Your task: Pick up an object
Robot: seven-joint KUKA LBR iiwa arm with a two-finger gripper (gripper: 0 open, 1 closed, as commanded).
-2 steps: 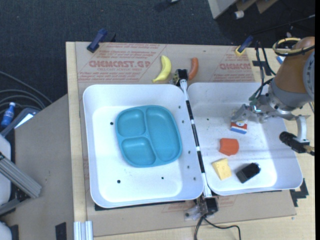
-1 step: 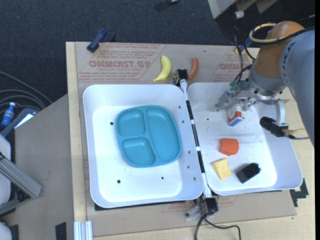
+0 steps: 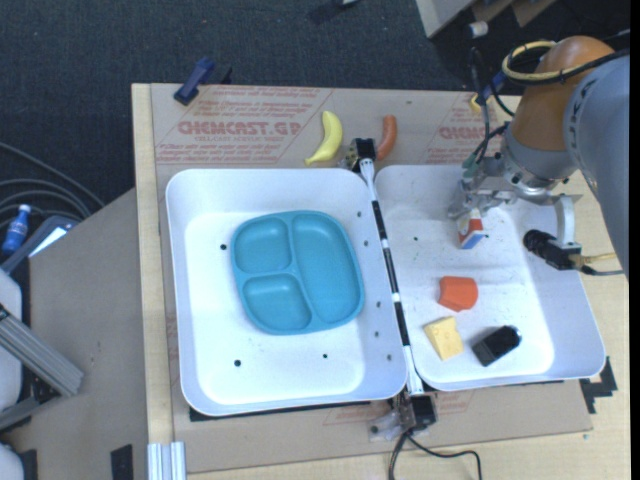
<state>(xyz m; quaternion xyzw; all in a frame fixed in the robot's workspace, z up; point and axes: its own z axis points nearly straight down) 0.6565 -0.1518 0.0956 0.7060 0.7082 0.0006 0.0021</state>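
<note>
Directly under gripper (image 3: 472, 211): small red-white-blue object (image 3: 472, 232), right bin (image 3: 570, 318).

Grey arm (image 3: 600, 98), orange band (image 3: 545, 108) above wrist, yellow and black cables looped alongside

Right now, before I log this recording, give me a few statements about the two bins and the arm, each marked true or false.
1. The blue divided plate lies in the left bin. True.
2. The banana lies in the right bin. False: it lies on the bench behind the bins, beside an orange carrot-like item.
3. The pincer is over the right bin, just above a small red, white and blue object. True.
4. The orange block sits on the blue plate. False: it lies in the right bin.
5. The yellow block and the black object lie side by side in the right bin. True.
</note>
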